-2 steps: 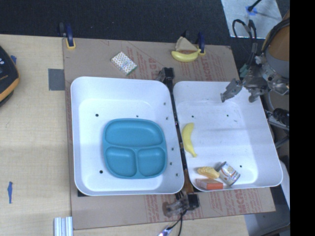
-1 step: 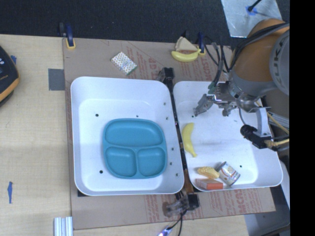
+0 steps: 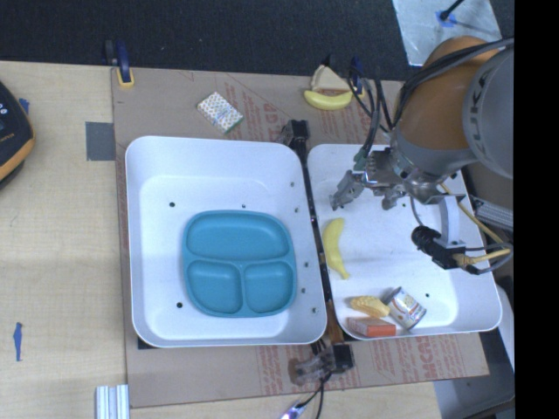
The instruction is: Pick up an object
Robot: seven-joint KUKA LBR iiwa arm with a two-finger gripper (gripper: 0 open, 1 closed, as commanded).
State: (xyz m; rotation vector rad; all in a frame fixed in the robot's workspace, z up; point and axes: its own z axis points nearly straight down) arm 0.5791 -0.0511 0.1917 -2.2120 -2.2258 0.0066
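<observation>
My gripper (image 3: pixel 367 197) hangs over the back part of the right bin (image 3: pixel 476 317), its two fingers spread open with nothing between them. A yellow banana (image 3: pixel 334 247) lies on the bin floor just in front of and to the left of the gripper, close to the bin's left wall. At the bin's front edge sit a yellow corn-like piece (image 3: pixel 369 305), a small silver can (image 3: pixel 406 308) and an orange-red piece (image 3: pixel 376 328). The left bin (image 3: pixel 144 234) holds a blue divided plate (image 3: pixel 238 262).
Outside the bins, behind them, lie another yellow banana-like toy (image 3: pixel 329 97) and a small patterned pad (image 3: pixel 219 111). A black clamp (image 3: pixel 297 132) stands at the back between the bins. A yellow and black device (image 3: pixel 9 133) sits at the far left.
</observation>
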